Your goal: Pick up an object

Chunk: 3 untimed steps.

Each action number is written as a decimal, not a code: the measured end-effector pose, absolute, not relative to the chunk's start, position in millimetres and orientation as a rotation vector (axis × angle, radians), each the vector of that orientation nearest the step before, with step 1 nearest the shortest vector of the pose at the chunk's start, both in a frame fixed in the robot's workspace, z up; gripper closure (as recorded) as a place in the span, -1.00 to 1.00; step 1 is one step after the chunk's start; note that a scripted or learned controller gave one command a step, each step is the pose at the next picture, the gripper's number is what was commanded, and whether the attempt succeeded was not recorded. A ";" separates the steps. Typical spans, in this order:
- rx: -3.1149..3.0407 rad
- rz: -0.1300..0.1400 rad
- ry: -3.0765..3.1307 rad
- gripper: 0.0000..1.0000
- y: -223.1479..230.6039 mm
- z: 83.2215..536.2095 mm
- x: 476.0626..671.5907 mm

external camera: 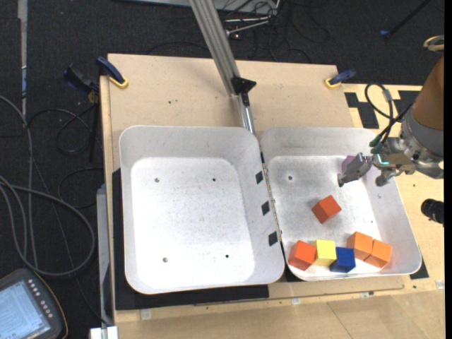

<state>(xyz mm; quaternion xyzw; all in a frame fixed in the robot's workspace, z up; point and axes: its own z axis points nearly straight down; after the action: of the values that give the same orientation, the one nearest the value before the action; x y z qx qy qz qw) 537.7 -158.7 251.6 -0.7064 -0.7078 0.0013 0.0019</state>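
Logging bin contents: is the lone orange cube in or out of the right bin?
In. The lone orange cube rests on the right white bin's floor.

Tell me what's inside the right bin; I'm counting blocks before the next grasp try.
The right bin holds six blocks: one lone orange block, and a front row of orange, yellow, blue and two more orange. Anything hidden behind those cannot be seen.

A pale plywood worktop [212, 94] stands on dark carpeted floor [56, 41]. Blue-and-yellow clamps grip its far corners, one at the left [111, 73] and one at the right [340, 78]. A slanted grey metal pole [215, 37] crosses above it. Black cables [42, 189] trail at left, near a grey handheld screen [25, 309].
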 end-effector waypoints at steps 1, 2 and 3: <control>-2.221 0.000 -2.222 -1.00 -158.8 253.9 538.5; -2.219 0.005 -2.217 -1.00 -148.5 203.2 536.2; -2.219 0.005 -2.216 -1.00 -146.1 140.2 530.2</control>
<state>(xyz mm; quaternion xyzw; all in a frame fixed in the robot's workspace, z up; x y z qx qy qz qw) 530.2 -146.1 140.2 -0.7076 -0.7066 0.0017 0.0028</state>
